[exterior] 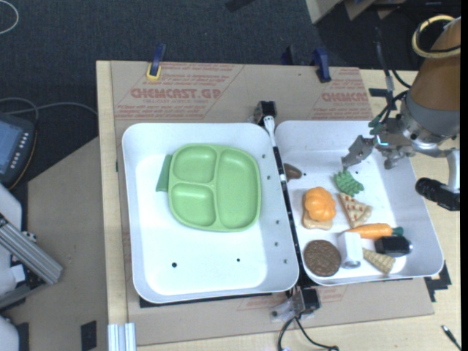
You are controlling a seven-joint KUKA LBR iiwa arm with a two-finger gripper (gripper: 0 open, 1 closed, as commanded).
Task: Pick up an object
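One arm (433, 93) angles down, fingers (358, 151) spread above the right bin (417, 210).

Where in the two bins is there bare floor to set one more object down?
Left bin: bare floor in front of the green plate and along its left. Right bin: bare far strip behind the hand. Crowded: near half, around orange toy, pizza slice, carrot, cookie.

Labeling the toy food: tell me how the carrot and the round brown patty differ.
The carrot is orange, long and tapered, lying sideways; the patty is dark brown, round and flat. The carrot lies nearer the right bin's right side; the patty sits by its front-left corner. Both lie in the right bin.
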